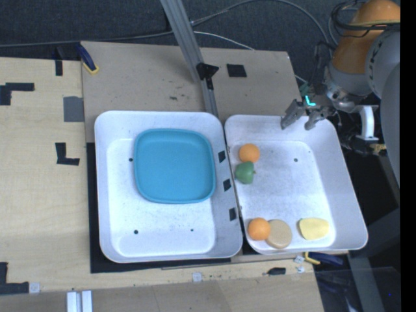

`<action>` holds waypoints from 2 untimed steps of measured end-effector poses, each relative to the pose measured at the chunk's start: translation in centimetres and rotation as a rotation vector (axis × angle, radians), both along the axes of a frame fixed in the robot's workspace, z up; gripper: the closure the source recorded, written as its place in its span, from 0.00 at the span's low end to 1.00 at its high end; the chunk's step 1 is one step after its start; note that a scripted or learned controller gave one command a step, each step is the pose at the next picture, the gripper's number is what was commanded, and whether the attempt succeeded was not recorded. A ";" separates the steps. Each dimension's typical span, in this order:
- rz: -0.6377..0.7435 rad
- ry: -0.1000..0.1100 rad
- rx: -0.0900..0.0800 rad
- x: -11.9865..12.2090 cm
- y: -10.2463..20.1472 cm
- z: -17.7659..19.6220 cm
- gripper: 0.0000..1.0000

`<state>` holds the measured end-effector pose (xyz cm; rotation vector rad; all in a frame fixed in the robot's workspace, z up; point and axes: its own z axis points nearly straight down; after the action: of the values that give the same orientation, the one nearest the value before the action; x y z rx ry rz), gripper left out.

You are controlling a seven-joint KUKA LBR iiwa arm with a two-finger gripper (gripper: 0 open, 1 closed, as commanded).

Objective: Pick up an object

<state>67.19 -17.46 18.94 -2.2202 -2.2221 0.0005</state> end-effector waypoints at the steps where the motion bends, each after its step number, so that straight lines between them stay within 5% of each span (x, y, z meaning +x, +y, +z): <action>1: 0.000 0.000 0.000 0.0 0.0 0.0 0.00; 2: 0.000 0.004 0.000 -1.1 -0.1 -5.5 0.00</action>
<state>66.13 -17.52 13.43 -2.2183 -2.2196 0.0045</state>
